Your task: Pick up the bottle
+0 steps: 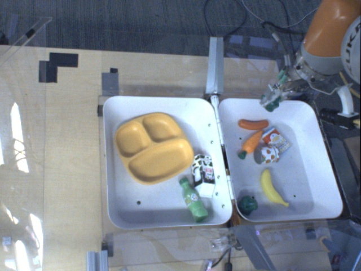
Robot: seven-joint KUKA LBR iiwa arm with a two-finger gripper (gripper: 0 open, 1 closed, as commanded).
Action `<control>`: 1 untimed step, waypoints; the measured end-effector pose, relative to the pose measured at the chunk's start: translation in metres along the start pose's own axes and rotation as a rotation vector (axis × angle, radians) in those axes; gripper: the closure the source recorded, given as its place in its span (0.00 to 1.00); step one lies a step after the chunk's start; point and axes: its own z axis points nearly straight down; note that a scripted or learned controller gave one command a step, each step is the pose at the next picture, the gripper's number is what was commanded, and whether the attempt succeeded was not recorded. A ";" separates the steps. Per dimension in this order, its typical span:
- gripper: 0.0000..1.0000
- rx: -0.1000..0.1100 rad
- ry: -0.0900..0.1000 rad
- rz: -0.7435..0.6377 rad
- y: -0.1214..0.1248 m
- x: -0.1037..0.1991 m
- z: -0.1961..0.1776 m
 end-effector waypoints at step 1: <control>1.00 0.002 0.001 0.025 0.001 0.003 0.058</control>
